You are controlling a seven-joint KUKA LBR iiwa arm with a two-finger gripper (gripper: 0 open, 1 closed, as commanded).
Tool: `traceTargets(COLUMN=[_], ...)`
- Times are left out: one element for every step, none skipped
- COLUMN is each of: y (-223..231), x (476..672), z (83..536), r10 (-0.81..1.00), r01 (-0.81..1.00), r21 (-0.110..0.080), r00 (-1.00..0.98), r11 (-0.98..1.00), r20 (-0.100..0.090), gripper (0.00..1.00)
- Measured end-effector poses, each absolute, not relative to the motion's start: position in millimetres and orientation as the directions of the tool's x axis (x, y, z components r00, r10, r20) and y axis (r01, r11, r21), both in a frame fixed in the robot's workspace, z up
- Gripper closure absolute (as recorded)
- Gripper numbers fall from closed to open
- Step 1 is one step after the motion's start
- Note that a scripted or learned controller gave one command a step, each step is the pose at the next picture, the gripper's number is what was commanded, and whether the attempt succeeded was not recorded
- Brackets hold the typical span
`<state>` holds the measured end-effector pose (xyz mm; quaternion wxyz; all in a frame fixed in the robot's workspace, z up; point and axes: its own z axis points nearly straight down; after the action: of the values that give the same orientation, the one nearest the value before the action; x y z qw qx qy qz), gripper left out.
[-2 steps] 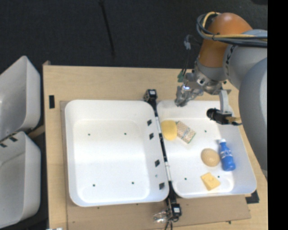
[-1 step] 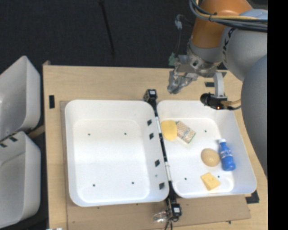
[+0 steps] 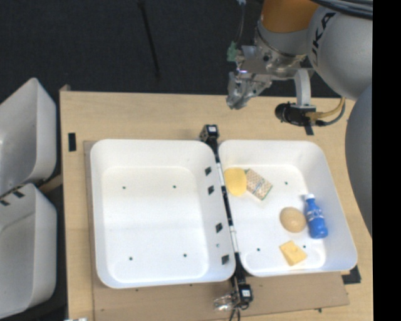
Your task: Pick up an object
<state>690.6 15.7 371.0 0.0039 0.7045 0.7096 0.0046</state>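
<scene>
Bottle (image 3: 315, 216), blue and small at 3 o'clock in the right bin (image 3: 326, 164), looks light, stiff and slippery; best gripped across its body. Gripper (image 3: 239, 95) hangs above the desk (image 3: 144, 116) at 12 o'clock; I cannot tell how its jaws stand.

The arm (image 3: 341, 47) is clad in smooth, rounded pale grey shells, one bearing part of a dark printed letter. An orange band (image 3: 285, 14) rings it above the wrist. Below sits a grey metal flange with small fittings, a green part at its side, then the metallic gripper (image 3: 239, 95). A white bracket carries a black cylindrical unit (image 3: 294, 113) trailing a yellowish cable.
</scene>
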Motion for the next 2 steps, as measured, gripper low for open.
traceTargets(y=[-26, -18], x=[637.0, 580.0], z=[504, 555], r10=[1.000, 1.000], r01=[1.000, 1.000], r21=[0.020, 0.006], r00=[0.001, -0.004], r11=[-0.001, 0.004], r20=[-0.002, 0.000], gripper=[1.00, 1.00])
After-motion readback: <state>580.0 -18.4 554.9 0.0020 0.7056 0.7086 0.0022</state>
